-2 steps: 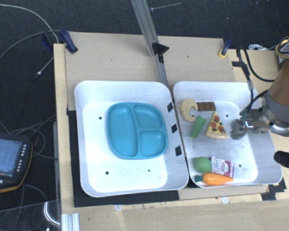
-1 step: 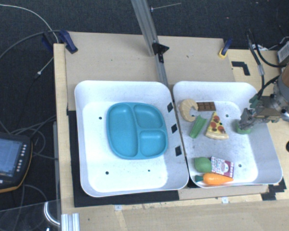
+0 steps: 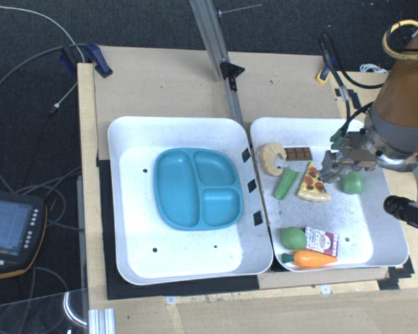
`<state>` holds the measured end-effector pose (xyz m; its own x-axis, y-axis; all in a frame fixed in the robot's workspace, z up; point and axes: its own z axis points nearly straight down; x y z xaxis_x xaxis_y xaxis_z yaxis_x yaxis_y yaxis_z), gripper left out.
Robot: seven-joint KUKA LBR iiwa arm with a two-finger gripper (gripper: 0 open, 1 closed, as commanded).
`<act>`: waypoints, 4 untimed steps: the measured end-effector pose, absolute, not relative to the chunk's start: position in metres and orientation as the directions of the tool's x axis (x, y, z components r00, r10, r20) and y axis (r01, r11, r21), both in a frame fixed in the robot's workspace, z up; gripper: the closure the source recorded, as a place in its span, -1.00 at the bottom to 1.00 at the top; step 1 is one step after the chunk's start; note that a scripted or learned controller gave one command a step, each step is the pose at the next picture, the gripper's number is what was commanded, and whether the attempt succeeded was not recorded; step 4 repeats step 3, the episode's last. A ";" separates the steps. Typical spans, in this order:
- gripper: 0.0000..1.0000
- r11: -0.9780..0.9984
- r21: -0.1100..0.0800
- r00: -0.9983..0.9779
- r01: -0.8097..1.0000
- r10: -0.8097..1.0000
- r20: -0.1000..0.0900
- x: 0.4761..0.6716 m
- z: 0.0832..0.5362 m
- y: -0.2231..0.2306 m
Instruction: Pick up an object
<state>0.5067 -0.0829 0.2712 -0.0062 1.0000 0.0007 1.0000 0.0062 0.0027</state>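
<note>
The right bin [image 3: 376,249] holds several toy foods. A pizza slice [image 3: 312,186] lies near the middle, a green pepper strip [image 3: 287,183] to its left, a bitten bagel [image 3: 269,158] and a chocolate bar [image 3: 297,154] toward the back. A green ball [image 3: 351,183] sits at the right. At the front lie a green round fruit [image 3: 292,238], a pink carton [image 3: 320,240] and an orange carrot [image 3: 314,259]. My gripper [image 3: 331,173] hangs low between the pizza slice and the green ball, right at the slice's far edge.
The left bin [image 3: 125,186] carries a blue divided plate [image 3: 196,188]. A metal pole [image 3: 212,30] slants down from the top to the gap between the bins. Cables run along the back right of the bench.
</note>
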 end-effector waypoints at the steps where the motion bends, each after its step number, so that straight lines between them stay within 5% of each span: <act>1: 1.00 0.007 0.002 -0.007 1.000 1.000 0.001 0.540 0.266 -0.033; 3: 1.00 0.005 0.002 -0.005 1.000 1.000 0.000 0.579 0.235 0.060; 4: 1.00 0.005 0.002 -0.005 1.000 1.000 0.000 0.579 0.235 0.060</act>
